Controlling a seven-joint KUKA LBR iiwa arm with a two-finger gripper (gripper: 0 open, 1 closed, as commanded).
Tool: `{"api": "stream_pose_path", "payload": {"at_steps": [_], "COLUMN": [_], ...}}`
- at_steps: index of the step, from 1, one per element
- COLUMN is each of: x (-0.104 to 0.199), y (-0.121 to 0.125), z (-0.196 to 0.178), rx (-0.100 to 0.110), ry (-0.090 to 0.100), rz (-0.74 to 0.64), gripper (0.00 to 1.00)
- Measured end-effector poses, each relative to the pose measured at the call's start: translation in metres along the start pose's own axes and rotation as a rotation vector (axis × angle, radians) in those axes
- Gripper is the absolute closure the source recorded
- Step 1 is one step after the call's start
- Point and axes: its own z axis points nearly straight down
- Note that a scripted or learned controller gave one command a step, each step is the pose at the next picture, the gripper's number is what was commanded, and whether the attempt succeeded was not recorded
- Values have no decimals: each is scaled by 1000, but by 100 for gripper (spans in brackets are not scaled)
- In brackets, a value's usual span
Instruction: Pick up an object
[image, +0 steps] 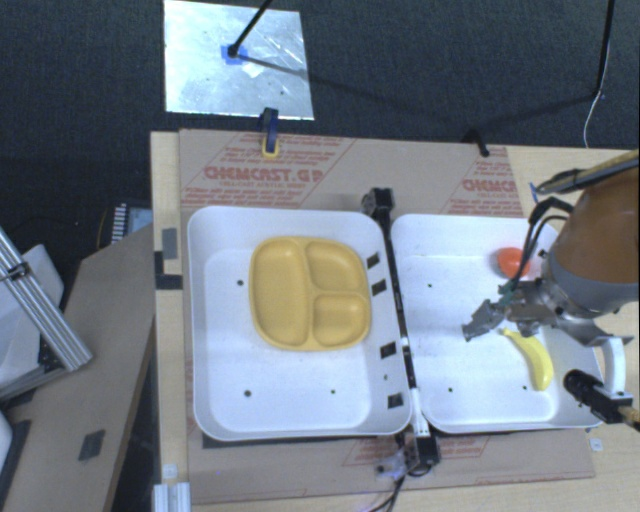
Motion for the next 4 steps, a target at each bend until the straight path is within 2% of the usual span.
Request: {"api": "stream_pose_path", "payload": {"at_steps": [1, 3, 4], "x": [0, -1, -1], "y": [3, 3, 4], "z": [-6, 110, 97], "rx": [-13, -8, -12], "ry": [-2, -1, -2], "rz": [-3, 0, 1], "gripper": [0, 0, 100]}}
